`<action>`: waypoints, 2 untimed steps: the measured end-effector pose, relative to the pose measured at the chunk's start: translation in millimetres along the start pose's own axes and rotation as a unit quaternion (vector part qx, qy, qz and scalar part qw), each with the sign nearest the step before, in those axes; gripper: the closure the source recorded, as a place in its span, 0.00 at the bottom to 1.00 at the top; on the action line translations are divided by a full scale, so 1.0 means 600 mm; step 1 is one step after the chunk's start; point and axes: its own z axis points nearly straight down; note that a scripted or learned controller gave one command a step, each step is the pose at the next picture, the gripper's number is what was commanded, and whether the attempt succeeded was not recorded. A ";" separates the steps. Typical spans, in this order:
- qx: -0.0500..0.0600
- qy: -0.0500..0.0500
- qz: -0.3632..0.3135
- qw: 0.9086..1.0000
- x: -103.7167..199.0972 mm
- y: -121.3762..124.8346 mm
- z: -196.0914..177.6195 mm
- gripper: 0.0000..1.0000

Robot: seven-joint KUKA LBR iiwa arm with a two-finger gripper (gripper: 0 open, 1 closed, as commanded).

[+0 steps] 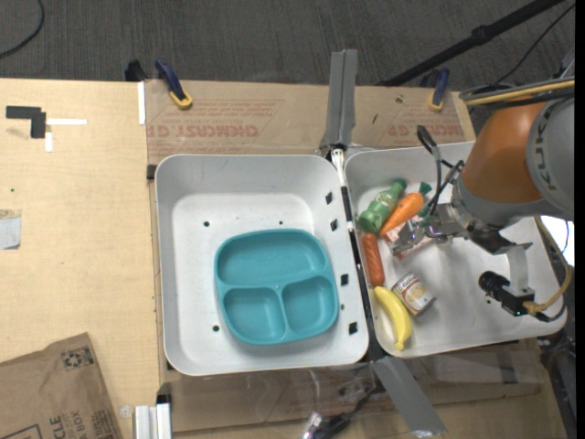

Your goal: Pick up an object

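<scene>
The right bin (475, 332) holds several toy foods along its left side: a green bottle (379, 207), an orange carrot (403, 212), a red sausage (373, 258), a small can (416, 293) and a yellow banana (393, 316). My gripper (413, 236) reaches in from the right and hangs low just below the carrot, over a small pinkish packet (398, 237). The arm's grey and orange wrist (501, 167) covers the bin's upper right part.
The left bin (183, 245) contains a teal plate (277, 284) with three compartments. A metal divider post (342, 99) stands between the bins at the back. Cardboard sheets and blue clamps lie behind the bins. Black cables run by the arm.
</scene>
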 end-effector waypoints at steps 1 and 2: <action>-0.003 -0.001 0.021 1.000 -0.043 0.135 0.011 0.00; 0.008 0.001 0.022 1.000 -0.053 0.165 0.017 0.00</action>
